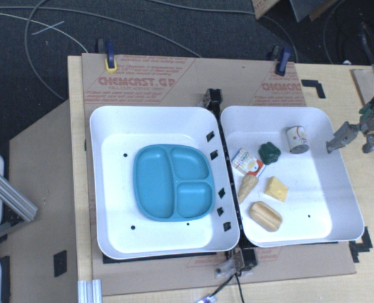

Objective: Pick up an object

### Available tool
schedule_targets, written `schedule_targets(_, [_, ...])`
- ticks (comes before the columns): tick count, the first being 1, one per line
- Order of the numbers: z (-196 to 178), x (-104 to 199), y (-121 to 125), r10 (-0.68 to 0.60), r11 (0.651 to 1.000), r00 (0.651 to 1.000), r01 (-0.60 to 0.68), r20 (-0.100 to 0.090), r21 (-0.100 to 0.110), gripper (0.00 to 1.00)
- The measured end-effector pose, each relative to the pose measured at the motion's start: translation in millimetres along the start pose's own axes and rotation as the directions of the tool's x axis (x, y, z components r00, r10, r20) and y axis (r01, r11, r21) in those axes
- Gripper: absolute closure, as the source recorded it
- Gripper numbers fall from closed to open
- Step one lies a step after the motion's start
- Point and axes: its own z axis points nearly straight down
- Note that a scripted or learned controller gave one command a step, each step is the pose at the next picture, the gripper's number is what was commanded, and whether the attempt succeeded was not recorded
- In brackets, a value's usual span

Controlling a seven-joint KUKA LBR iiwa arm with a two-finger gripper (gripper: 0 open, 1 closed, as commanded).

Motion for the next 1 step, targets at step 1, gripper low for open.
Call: schedule_targets(1, [-6.2, 0.8, 2.1, -0.004, 1.000, 1.000, 0.004, 0.003, -0.012, 0.00])
